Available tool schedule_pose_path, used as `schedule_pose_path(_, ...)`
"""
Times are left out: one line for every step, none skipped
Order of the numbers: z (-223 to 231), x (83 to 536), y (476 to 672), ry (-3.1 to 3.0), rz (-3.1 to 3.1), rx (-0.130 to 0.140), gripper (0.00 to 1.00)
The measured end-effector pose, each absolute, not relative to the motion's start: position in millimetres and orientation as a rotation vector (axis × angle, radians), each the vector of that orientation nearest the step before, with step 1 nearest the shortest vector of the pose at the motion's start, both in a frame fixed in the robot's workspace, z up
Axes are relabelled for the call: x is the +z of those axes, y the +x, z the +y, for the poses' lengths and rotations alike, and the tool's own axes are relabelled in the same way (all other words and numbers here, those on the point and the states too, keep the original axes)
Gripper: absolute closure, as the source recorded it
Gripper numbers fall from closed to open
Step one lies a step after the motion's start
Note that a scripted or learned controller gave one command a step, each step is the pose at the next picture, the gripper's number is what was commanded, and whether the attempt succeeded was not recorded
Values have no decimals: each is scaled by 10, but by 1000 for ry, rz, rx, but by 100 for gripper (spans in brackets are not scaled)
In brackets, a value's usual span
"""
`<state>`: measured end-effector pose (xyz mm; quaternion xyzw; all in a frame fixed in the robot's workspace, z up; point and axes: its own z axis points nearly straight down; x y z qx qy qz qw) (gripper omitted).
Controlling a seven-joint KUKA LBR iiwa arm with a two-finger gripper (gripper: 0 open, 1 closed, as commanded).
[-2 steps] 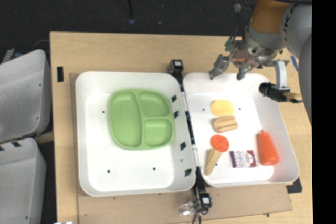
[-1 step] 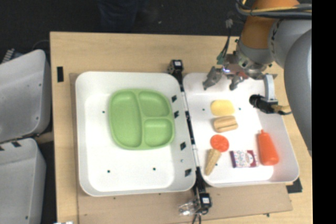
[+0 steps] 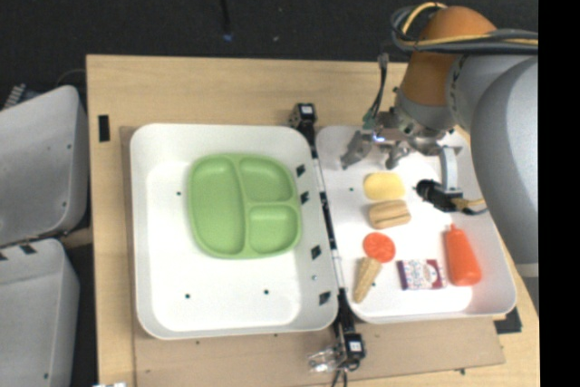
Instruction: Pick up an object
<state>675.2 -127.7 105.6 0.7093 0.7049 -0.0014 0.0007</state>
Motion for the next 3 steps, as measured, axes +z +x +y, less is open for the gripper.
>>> schedule_pose_path(-1286, 1198, 6762, 2227, 2209, 1, 100)
schedule_pose_path(-1316, 1677, 6854, 2221, 2214, 7, 100)
schedule_pose_path(-1273, 2316, 6889, 2214, 2219, 8, 100)
